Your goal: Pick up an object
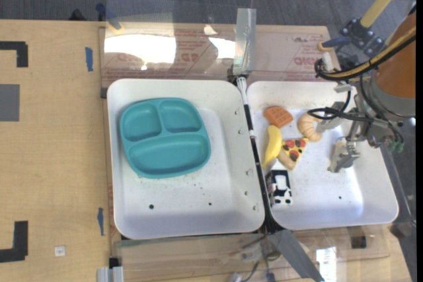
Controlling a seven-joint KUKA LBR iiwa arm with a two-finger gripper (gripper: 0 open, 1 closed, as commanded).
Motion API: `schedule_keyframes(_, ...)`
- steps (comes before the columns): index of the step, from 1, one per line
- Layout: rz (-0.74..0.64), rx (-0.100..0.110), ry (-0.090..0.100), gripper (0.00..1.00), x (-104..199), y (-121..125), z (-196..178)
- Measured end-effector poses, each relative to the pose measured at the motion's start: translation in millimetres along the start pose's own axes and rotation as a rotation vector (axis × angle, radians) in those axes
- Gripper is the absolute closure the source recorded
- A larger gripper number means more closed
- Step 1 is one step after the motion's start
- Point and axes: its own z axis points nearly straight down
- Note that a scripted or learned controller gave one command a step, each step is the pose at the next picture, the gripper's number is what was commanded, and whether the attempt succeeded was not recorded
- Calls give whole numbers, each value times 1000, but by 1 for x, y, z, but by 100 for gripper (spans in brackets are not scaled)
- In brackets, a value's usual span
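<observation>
While the arm reaches in from the right, the gripper hangs over the right bin, above bare white floor toward that bin's right half. Honestly the view is too blurry there to say how the tool is set, so I can't tell, and nothing visible sits in it.

The stuff to pick from is bunched at the left side of the same bin. There's a yellow banana lying roughly upright along the divider, with an orange toy piece just above it. Right beside the banana is a pizza slice, touching or nearly so. A tan croissant-looking thing sits a bit further right, closest to the gripper but still apart from it. Below the banana is a small black-and-white object, can't make out what it is.

The left bin holds a teal divided tray, lying flat in its upper left part.
</observation>
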Motion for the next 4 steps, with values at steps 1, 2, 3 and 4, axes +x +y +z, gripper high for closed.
schedule_keyframes(1, -101, 2, -8, 0, 43, -12, 125)
schedule_keyframes(2, -103, 7, -22, 100, 39, -11, 112)
schedule_keyframes(3, 367, -1, -3, 100, 20, 48, 28)
schedule_keyframes(4, 1013, 1, 5, 100, 35, 89, 27)
